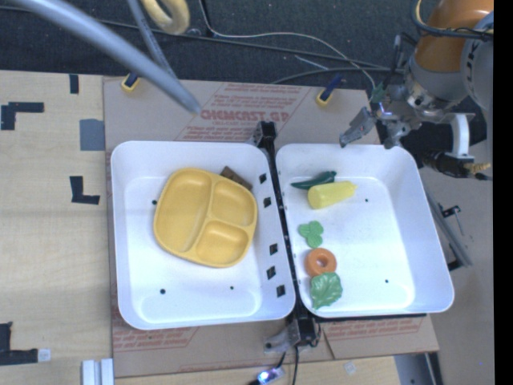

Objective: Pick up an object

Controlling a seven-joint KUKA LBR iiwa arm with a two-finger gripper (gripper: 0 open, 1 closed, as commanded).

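White right bin [417, 239], corn [330, 193] lengthwise left-right

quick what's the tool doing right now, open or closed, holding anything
Tool: open, holding nothing, above the far edge of the right bin.

I have a single camera, fixed above the bench and tilted down at a slant, so I look onto both white bins at once: the left bin [128, 239] and the right bin [417, 239] sit side by side across the middle of my view, near enough to read small items inside them. The far edge of the bench lies toward the top, and the arm [453, 22] enters from my right.
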